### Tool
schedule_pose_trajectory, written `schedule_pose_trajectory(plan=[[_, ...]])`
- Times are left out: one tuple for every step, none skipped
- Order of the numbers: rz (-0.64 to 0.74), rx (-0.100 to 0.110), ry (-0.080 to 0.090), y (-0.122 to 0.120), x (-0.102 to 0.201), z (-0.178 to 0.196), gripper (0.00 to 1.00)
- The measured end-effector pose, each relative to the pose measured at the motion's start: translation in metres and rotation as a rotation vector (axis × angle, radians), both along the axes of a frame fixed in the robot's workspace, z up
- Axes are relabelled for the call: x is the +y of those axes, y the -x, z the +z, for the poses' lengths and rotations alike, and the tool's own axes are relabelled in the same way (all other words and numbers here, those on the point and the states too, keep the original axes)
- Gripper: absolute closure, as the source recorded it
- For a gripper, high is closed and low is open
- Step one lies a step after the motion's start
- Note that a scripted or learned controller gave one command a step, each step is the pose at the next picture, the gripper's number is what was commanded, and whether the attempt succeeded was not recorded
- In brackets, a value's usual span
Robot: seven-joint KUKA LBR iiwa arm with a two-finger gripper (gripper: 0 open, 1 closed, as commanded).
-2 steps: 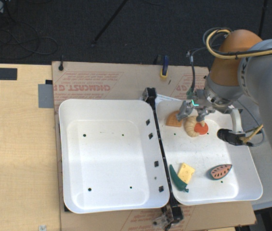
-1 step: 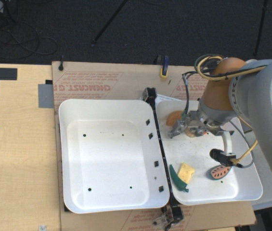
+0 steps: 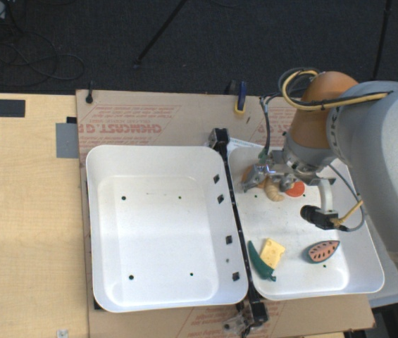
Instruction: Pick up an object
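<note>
Red printed lettering runs along the brown cardboard sheet (image 3: 149, 111) under the bins, in the upper middle of the frame just above the left bin's far rim. It stands upside down to the camera and is too blurred to read with any certainty. More faint red print shows on the cardboard's near edge at the bottom, also illegible.

Even, fairly bright overhead light falls on the bench (image 3: 22, 210), while the floor (image 3: 184, 34) behind it stays dark. The left bin (image 3: 107, 189) is close to washed out, with soft grey shading along its inner walls. Objects below the jaws cast only faint shadows. The whole frame is slightly soft and grainy.
</note>
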State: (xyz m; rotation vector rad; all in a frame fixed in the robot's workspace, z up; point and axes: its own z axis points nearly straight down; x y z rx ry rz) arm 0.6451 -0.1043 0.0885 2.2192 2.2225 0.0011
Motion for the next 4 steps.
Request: schedule_pose_trajectory(plan=[[0.001, 0.004, -0.001, 0.002, 0.025, 0.008, 0.0], [-0.005, 0.01, 0.0, 0.052, -0.002, -0.002, 0.0], [0.002, 0.001, -0.001, 0.0, 0.021, -0.001, 0.0], [0.001, 0.006, -0.001, 0.002, 0.02, 0.009, 1.0]])
